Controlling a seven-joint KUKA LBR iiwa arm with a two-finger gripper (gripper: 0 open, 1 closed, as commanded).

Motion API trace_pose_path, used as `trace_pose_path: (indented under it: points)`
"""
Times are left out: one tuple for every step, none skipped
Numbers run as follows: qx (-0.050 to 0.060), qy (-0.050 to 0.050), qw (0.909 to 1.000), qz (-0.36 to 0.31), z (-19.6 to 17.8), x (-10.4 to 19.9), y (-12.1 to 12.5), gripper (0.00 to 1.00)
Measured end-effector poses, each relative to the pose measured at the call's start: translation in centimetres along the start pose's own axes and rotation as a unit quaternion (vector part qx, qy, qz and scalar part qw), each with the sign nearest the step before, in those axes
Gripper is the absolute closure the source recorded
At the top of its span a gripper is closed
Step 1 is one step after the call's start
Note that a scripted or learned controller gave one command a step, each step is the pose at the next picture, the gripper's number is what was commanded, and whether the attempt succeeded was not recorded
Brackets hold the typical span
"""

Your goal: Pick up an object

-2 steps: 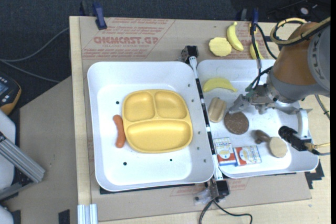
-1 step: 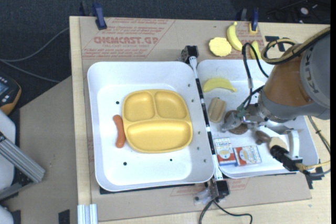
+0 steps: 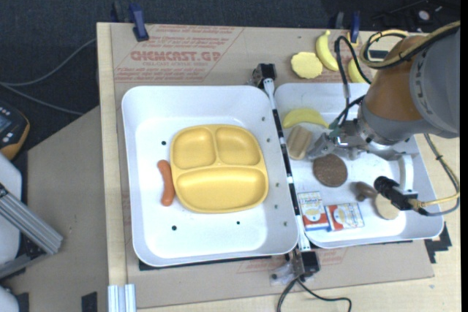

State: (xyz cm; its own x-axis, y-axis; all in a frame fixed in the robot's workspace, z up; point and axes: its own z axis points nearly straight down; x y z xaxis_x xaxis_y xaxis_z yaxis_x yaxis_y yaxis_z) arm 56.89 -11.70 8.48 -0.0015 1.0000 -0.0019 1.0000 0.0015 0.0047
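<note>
Grey arm with orange band reaches into right bin (image 3: 420, 229); gripper (image 3: 330, 145) low among objects, metal fingers blurred, cannot tell if apart or together. Just beside it: tan block (image 3: 298, 142), flat brown disc (image 3: 330, 171), curved yellow banana-like piece (image 3: 303, 116). Left bin (image 3: 146, 179): glossy yellow three-compartment plate (image 3: 218, 168), orange sausage (image 3: 167, 182) alongside.

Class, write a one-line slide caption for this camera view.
Robot arm reaches over the right bin of small items; a yellow divided plate and sausage lie in the left bin.
</note>
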Motion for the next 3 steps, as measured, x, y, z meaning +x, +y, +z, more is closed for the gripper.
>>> trace_pose_path:
  points:
    - [0.005, 0.002, 1.0, 0.001, 0.0, 2.1, -3.1, 0.0]
    - [0.002, 0.001, 1.0, 0.001, -1.0, 2.0, -2.9, 1.0]
    - [-0.004, 0.002, 1.0, -0.004, -10.6, 9.6, 1.2, 1.0]
